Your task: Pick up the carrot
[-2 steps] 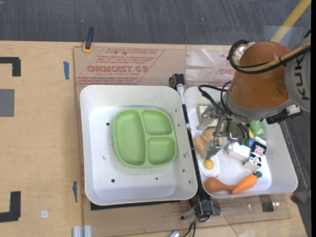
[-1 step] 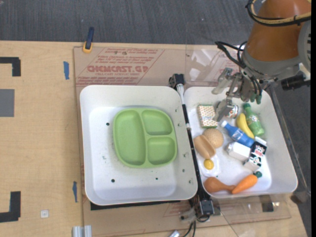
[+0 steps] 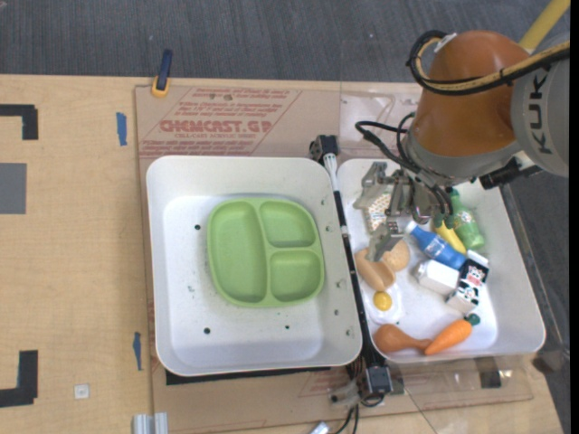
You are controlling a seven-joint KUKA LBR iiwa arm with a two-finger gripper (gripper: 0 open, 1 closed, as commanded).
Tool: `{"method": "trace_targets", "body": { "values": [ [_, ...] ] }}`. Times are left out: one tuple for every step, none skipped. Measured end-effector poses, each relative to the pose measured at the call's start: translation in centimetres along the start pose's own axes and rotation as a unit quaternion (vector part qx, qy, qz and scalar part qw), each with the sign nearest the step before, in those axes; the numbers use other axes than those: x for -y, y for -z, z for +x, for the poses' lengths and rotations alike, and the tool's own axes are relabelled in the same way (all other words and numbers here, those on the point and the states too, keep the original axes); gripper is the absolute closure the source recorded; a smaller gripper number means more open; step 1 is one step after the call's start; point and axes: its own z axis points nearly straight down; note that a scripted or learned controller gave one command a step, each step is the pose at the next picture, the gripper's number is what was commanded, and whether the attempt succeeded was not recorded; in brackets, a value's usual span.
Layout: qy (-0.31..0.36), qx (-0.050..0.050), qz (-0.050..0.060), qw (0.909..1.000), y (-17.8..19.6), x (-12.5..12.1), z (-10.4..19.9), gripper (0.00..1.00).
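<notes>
Gripper (image 3: pixel 394 213) hung over the right bin (image 3: pixel 525 283), finger spread hard to tell | carrot (image 3: pixel 450 336) lay at that bin's near edge beside a chicken drumstick (image 3: pixel 398 338), well clear of the fingers | left bin (image 3: pixel 172 269) carried a green divided plate (image 3: pixel 265 251) | cardboard sheet (image 3: pixel 226 120) on wooden bench (image 3: pixel 63 269); grey carpet (image 3: pixel 226 16) beyond

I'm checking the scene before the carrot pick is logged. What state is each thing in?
carrot: lying in the right bin, near its front edge, not held
pincer: hanging over the right bin, above the bread roll
green divided plate: flat in the left bin
fried egg: lying flat
</notes>
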Motion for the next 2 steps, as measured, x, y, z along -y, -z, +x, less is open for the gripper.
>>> {"method": "trace_targets", "body": {
  "values": [
    [0.109, 0.000, 0.001, 0.9940, -1.8, 3.4, 6.0, 0.00],
    [0.182, 0.000, 0.000, 0.9833, -1.7, 1.3, 7.4, 0.00]
  ]
}}
